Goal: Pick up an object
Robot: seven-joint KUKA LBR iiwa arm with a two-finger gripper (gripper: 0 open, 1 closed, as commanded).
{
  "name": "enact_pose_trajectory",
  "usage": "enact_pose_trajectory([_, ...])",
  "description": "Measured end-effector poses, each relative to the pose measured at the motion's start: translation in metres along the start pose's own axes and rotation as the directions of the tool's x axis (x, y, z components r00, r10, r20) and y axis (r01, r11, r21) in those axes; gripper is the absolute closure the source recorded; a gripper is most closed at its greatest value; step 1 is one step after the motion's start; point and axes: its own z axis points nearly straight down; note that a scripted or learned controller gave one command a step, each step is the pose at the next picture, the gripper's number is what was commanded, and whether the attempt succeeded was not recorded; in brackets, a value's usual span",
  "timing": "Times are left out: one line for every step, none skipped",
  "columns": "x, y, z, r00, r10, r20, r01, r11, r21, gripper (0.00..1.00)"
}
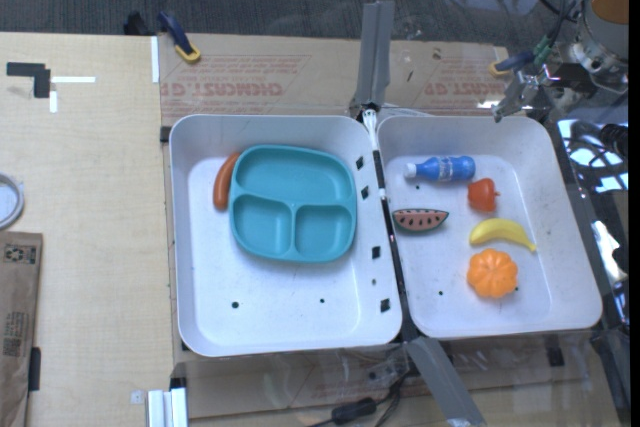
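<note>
On the tabletop [80, 215] the left bin [200, 315] held a teal plate [293, 203] with three compartments, and a sausage [223, 181] lay against the plate's left rim. In the right bin [560, 315] a slice of watermelon [420, 219] sat near the dividing wall, a blue bottle [443, 169] lay on its side above it, a red fruit [482, 195] lay just right of the bottle, a banana [502, 233] curved below that, and an orange [492, 274] rested just under the banana. These looked like light, stiff plastic toys, smooth enough to slip. The bottle seemed the likeliest pick: it lay apart from its neighbours, and its straight body offered two parallel sides to take hold of across the middle, though it might roll if nudged. The orange, being round, would likely squirt out unless caught squarely across its widest part. The gripper [535, 87] hung above the right bin's far right corner, well apart from every toy; whether its jaws were apart or together could not be told among the cables there.
</note>
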Motion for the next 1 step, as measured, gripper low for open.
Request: enact_pose_trajectory([-0.0001, 0.0005, -0.0086, 1.0, -0.003, 0.002, 0.003, 1.0, 0.001, 1.0])
